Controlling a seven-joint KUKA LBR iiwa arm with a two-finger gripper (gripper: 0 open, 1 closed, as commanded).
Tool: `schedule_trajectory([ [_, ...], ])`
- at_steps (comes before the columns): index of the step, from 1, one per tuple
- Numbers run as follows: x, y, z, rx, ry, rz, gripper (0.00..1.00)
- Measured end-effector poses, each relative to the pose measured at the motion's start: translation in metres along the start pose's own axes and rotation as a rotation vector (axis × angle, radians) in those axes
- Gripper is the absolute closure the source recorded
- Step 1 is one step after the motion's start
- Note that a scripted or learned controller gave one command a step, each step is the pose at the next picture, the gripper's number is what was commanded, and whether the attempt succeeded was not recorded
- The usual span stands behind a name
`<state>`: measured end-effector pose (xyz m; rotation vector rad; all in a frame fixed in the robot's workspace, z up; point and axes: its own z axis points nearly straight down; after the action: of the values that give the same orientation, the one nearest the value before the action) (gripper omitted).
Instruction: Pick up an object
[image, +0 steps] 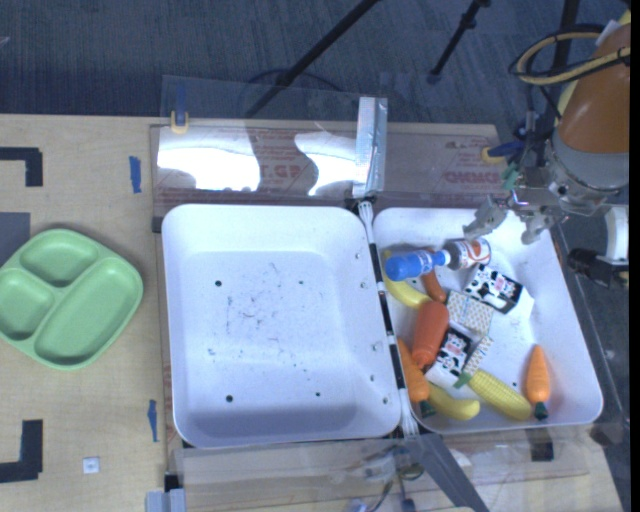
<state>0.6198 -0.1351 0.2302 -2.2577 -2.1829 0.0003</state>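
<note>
A robotics laboratory test bench: two shallow white bins (270, 225) sit side by side on a plywood benchtop (80, 180) marked with black and blue tape, a clear plastic screen (265, 150) standing behind them. Toy food, including a plastic carrot (538, 374) and corn cob (497, 392), fills the right bin. Black stand legs (330, 45) cross grey carpet (100, 50), and yellow cabling (550, 55) loops by the grey-and-orange arm (595, 125).
</note>
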Motion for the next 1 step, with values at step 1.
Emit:
schedule_trajectory([
  [1, 0.0080, -0.0519, 0.1056, -0.003, -0.001, -0.121, 0.00],
])
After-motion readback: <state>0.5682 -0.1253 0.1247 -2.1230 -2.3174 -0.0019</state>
